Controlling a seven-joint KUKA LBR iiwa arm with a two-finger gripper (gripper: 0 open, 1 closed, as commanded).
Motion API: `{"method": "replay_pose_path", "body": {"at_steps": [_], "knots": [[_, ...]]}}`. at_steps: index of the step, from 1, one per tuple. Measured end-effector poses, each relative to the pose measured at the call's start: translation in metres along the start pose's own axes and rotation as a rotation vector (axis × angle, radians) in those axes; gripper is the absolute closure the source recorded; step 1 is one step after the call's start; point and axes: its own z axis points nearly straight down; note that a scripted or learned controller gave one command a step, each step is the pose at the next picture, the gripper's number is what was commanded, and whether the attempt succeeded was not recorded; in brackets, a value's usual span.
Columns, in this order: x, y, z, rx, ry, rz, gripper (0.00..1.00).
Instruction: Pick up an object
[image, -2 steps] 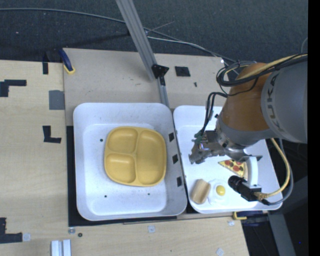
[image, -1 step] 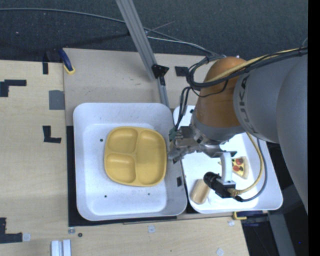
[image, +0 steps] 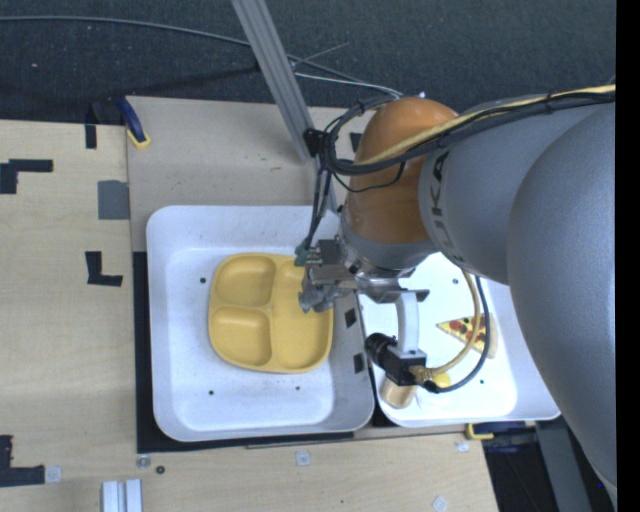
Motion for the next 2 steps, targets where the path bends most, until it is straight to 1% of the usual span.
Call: {"method": "replay_pose_path", "body": {"at_steps": [1, 2], "knots": [[0.0009, 0.0008, 0.0199, 0.004, -0.003, 0.005, 1.0], [0.003, 0.008, 0.0128, 0.001, -0.002, 0.006, 1.0]]}}
